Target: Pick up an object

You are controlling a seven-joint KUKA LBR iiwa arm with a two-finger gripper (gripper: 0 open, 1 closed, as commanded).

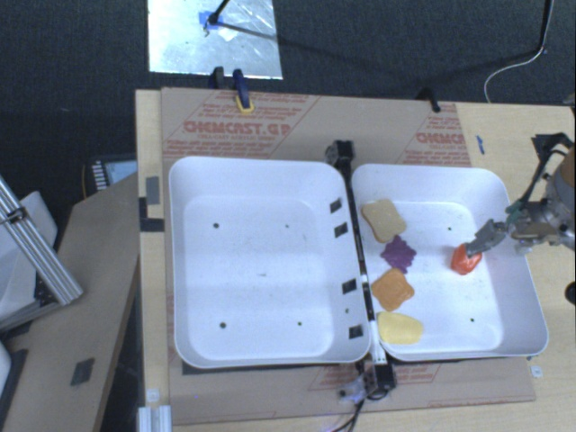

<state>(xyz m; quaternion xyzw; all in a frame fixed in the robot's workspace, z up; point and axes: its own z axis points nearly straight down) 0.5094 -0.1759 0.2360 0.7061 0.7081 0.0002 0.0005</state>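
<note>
- From my remote station: the end effector (pixel 477 243) reaches into the right bin (pixel 517 282) from its right edge, tips down on the red-orange object (pixel 464 259), which lies in the right half of that bin, near the right wall and about midway between the far and near edges
- Risk, as I judge it: the tips sit at the object's upper right edge rather than squarely over its middle; a close from here could pinch only a corner, and the piece might squirt out or tip free on the lift
- A second risk: the object looks small and low against the bin floor, so the fingertips could scrape the white plastic or ride over the piece instead of getting around it
- Third: a nudge could slide it toward the right wall, where I would have less room to come at it again
- The other pieces are well apart along the bin's left edge by the divider: a tan piece (pixel 382 218) farthest, a purple piece (pixel 398 253), an orange piece (pixel 392 288) and a yellow piece (pixel 400 328) at the near left corner; I see little chance of disturbing them
- End effector state: it touches or nearly touches the red-orange object, but I cannot tell whether it is released or clenched, and I cannot confirm a hold
</note>
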